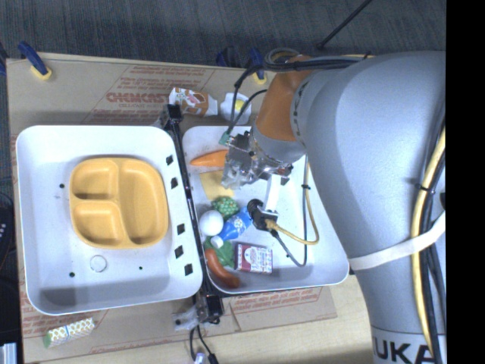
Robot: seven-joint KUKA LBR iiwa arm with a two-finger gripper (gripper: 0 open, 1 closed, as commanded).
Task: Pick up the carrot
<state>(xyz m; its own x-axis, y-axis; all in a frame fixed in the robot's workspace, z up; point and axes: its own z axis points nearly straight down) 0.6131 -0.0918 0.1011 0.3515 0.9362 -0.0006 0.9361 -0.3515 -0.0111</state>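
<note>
I am watching the gripper (pixel 241 167) hanging low in the right white plastic bin (pixel 327 258), just beside the tapered orange carrot (pixel 208 158), which is lying at the bin's upper left corner near the divider. I cannot tell how the jaws are standing. The carrot is resting on the bin floor, so I judge the grasp and lift are both remaining.

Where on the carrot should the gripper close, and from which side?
Probably across the thick middle of the carrot, coming straight down. It lies flat, lengthwise toward the divider, near the right bin's far-left corner, so fingers fit best either side of its width.
</note>
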